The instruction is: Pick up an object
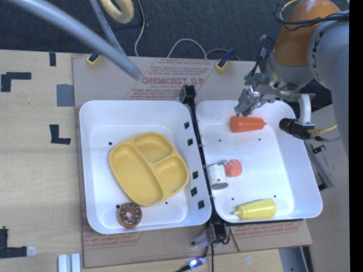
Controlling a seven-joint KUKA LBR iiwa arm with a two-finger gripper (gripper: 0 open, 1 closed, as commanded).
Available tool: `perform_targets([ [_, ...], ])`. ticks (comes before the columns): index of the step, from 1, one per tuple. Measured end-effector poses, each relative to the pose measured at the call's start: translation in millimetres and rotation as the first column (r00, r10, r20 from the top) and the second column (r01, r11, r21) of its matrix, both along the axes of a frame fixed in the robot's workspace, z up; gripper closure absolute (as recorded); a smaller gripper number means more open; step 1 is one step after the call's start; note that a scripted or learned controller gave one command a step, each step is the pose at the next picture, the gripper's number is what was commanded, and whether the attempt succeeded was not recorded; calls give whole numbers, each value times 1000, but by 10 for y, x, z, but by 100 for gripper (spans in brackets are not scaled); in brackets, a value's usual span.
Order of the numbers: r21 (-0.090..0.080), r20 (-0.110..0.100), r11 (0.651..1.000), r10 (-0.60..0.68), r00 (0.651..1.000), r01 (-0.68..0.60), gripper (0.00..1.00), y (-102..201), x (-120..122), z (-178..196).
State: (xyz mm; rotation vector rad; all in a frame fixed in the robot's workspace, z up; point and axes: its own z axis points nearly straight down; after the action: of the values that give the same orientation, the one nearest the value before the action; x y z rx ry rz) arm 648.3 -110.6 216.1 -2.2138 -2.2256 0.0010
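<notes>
- Camera view, from above: an orange toy carrot (248, 123) lies on its side near the far edge of the right bin (295, 169), its narrow end pointing toward the view's right.
- Gripper (248, 102) hangs just above the carrot's far side — whether it touches the carrot, and how the hand is set, cannot be told from this angle.
- Behind it rises the arm's wrist with its orange band (300, 27), entering from the right.
- Nearer the middle of the same bin, a small orange shell-shaped toy (233, 167) sits just beside a white cylinder with a grey end (216, 174), which lies against the bin's left wall.
- A yellow mustard bottle (257, 209) lies on its side at the near edge of the right bin, well apart from the carrot.
- In the left bin (93, 152), a yellow divided plate (148, 167) takes up the centre — a chocolate doughnut (129, 215) rests by its near corner.
- Both bins stand on a cardboard sheet (164, 78) with red printing.
</notes>
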Motion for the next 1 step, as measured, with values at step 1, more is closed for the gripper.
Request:
perform_targets([
  [1, 0, 1, 1000, 2, 1000, -2, 100, 633, -122, 37],
])
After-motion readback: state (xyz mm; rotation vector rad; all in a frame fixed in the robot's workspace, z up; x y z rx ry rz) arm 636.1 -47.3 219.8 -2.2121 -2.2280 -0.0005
